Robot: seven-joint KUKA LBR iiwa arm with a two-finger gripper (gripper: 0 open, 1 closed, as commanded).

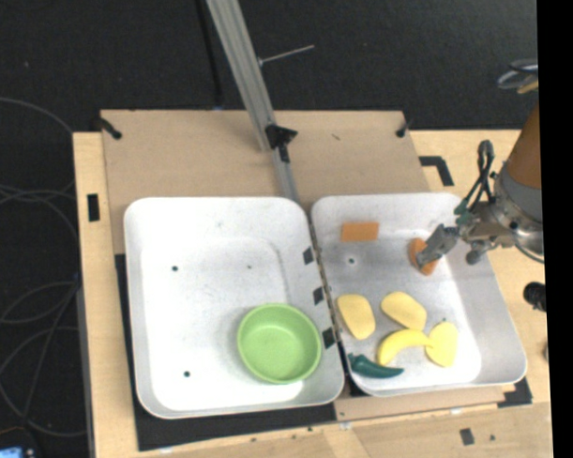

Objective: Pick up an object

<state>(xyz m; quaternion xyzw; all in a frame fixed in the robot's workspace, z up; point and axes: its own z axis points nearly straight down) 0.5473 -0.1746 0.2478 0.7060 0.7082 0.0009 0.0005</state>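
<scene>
Orange round object (422, 253), the likely target, lies in the right bin (488, 357) near its upper right part, directly beside the claw. The claw, a two-finger gripper (456, 245), hangs over that spot with its fingers spread apart; one finger (439, 242) stands at the object's right side and the other further right, so the object appears to lie just outside the gap, not between the fingers. Nothing is gripped. For a sound pick, the claw would need to shift left until the object sits centred between the fingers, descend, then close. Further out in the same bin: an orange block (360, 232) near the upper wall, three yellow pieces (403, 310) and a yellow banana (401, 345) in the lower half, and a dark green piece (374, 366) at the lower left corner. The left bin (174, 237) holds a green bowl (279, 342) upright near its lower right.
</scene>
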